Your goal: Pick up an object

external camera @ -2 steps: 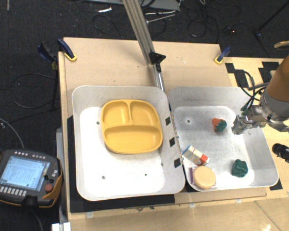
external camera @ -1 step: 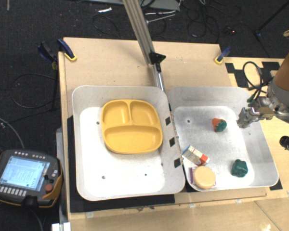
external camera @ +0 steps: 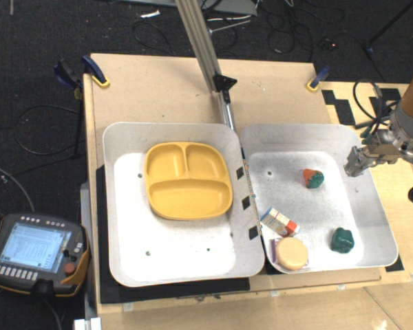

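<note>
Nearest the camera, a round tan object (external camera: 292,253) is lying at the front edge of the right bin (external camera: 372,205), touching a small red-and-white carton (external camera: 279,221) just behind it, while a dark green object (external camera: 342,240) is sitting near the front right corner. Farther back, a small orange-and-green toy (external camera: 313,178) is resting mid-bin, and a yellow divided plate (external camera: 188,181) is lying in the left bin (external camera: 124,205). The gripper (external camera: 356,163) is hovering over the right bin's far right rim, holding nothing visible; its opening cannot be made out.
</note>
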Robot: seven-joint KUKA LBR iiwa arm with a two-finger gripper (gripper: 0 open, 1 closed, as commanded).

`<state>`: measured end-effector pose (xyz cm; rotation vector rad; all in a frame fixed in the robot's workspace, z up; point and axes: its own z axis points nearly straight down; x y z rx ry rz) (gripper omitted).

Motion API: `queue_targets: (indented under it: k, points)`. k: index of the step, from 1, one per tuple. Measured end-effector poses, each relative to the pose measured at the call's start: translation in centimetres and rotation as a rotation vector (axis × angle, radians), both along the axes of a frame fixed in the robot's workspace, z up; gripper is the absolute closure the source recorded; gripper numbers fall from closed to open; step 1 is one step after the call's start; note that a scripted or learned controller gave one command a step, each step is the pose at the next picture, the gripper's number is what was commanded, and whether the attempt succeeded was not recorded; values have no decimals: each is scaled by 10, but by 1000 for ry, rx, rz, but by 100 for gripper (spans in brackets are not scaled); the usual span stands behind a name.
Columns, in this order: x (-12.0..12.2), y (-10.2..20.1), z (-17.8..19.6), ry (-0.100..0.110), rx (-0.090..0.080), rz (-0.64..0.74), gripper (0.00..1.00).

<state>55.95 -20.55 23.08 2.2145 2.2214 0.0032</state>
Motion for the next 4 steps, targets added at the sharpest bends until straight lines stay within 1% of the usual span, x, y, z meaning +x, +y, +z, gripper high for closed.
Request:
queue_targets:
  k: [1, 2, 3, 4]
  points:
    - [8, 53, -10, 5, 4, 5, 100]
    - [10, 109, -4, 5, 5, 6, 100]
    - [27, 165, 6, 2, 4, 5, 100]
    - [43, 217, -4, 4, 3, 5, 100]
